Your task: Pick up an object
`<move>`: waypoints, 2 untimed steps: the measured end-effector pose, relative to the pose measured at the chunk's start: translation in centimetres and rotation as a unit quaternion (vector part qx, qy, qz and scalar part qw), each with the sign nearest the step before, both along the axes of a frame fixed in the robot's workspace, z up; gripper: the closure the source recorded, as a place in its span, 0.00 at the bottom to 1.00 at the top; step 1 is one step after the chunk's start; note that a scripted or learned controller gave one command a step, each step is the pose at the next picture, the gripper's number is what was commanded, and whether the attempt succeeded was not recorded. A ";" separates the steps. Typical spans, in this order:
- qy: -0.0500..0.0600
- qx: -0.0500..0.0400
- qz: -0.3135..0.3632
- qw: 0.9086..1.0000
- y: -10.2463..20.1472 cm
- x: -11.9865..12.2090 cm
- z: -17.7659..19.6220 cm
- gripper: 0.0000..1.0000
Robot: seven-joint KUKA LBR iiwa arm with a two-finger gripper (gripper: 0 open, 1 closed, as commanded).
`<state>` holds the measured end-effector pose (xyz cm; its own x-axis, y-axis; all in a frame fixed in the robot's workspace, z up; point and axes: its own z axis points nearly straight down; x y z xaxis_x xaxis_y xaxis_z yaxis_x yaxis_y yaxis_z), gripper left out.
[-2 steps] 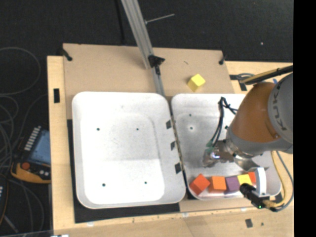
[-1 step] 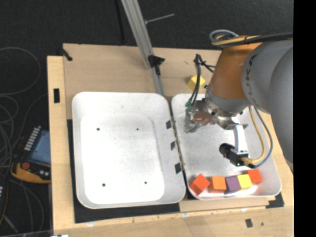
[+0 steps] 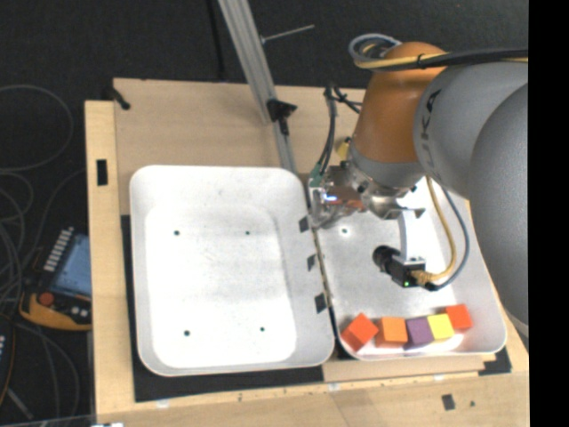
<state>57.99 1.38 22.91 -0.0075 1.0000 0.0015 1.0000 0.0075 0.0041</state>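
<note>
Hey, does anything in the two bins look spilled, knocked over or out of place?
Nothing stands out. Five blocks sit in a row along the right bin's near wall; the leftmost orange one is slightly turned. The gripper hangs by the divide between bins.

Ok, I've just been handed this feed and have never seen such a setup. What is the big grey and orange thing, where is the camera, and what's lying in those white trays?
You are looking down at a slant from one fixed camera above a wooden bench. The big grey and orange shape is a robot arm reaching in from the right. Its gripper hangs near the divide between two shallow white bins; from here I cannot tell whether it is holding anything. The left bin shows its white floor. The right bin has a row of small blocks along its near edge: an orange block, another orange one, a purple block, a yellow block and an orange-red block. The job is to pick one up.
</note>
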 end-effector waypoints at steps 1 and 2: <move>0.004 -0.001 -0.005 1.000 0.8 -5.7 -3.4 1.00; 0.002 -0.002 -0.006 1.000 -2.2 -7.4 -3.2 1.00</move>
<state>50.60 -0.77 19.67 0.0039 1.0000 -0.0018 1.0000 -0.0039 -0.0002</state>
